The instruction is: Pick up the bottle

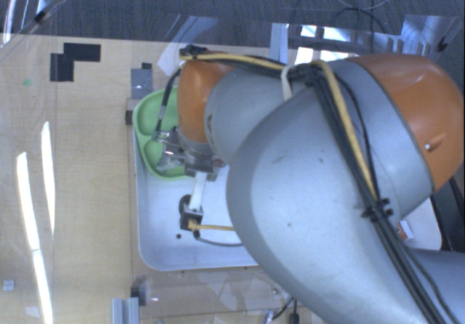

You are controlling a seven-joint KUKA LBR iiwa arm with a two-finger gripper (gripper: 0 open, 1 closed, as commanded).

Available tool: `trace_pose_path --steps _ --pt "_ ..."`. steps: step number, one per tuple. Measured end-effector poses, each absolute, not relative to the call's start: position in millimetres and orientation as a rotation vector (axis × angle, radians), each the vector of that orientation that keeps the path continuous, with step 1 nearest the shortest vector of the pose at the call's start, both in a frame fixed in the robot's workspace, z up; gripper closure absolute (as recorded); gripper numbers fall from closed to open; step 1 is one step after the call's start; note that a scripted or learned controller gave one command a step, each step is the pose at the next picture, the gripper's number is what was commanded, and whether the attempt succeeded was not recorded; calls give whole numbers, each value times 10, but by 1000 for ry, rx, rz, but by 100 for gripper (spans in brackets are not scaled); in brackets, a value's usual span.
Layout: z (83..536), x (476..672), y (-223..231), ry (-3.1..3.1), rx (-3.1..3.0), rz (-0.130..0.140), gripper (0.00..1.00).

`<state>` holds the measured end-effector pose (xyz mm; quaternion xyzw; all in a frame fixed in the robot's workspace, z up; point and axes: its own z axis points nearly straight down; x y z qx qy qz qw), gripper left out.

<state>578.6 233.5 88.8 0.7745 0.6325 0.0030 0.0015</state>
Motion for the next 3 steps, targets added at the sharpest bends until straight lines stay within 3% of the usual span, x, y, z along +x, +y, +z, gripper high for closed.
trace_pose_path --steps 1,2,3 --pt "954 5442 2170 2185 2253 -14 0" --pt "1103 6123 2303 2171 2266 -9 0" --pt "1093 6595 2481 1992 2452 7 0"
